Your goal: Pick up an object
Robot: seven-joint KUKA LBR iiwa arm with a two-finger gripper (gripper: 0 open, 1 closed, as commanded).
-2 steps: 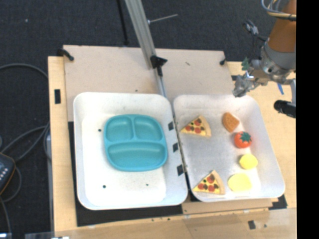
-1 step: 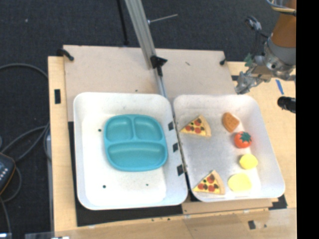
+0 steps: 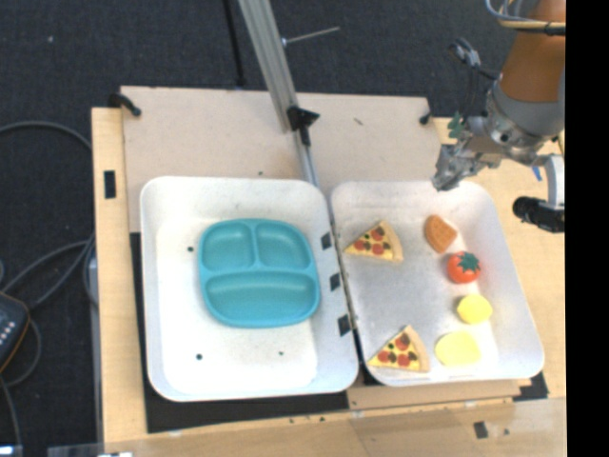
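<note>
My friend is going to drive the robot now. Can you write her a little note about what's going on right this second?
Gripper: up over the back edge of the right bin, holding nothing that I can see.
Right bin holds two toy pizza slices, an orange piece, a toy tomato and two yellow pieces.
Left bin holds a blue divided plate.
Done: nothing picked up yet.
Left: lower onto one toy, probably the orange piece since it looks nearest, grab it and lift.
</note>
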